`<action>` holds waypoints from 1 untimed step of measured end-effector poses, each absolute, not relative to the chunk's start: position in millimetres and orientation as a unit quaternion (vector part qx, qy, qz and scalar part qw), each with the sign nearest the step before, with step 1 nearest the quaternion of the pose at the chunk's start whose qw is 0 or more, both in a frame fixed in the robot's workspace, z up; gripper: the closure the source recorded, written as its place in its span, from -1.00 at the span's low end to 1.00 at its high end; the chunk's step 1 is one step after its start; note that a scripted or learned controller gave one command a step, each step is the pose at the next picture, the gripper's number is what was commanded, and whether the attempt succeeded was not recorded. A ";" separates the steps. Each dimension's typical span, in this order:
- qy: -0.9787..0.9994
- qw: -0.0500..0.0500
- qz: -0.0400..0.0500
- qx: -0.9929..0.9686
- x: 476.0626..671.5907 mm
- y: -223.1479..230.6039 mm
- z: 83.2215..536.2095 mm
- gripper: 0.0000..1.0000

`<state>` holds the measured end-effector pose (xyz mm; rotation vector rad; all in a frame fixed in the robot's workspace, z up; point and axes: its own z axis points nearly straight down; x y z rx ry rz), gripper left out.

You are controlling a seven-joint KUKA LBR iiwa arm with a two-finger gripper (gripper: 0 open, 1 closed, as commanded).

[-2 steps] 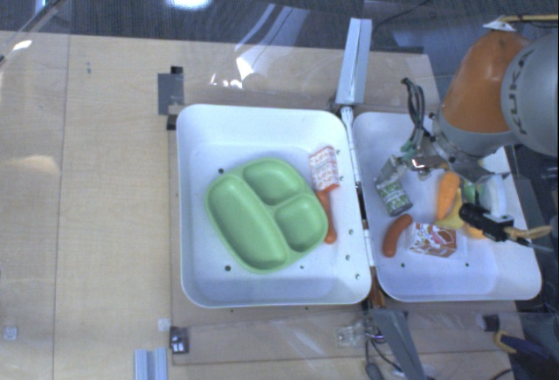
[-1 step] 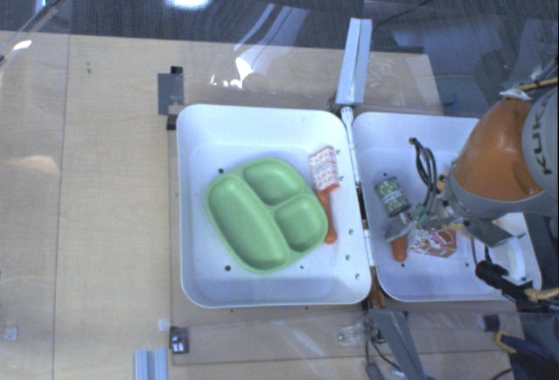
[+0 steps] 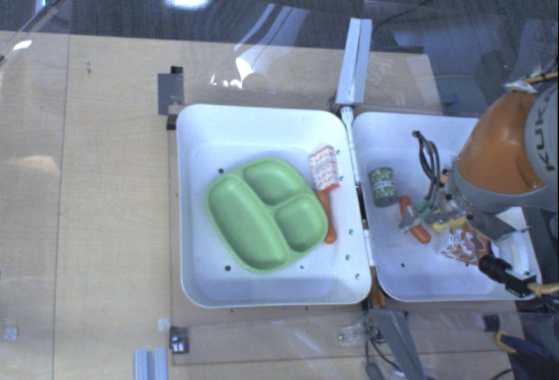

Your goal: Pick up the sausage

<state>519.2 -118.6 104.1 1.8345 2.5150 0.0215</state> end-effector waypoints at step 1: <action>0.822 0.003 0.002 0.569 556.1 -31.7 185.9 1.00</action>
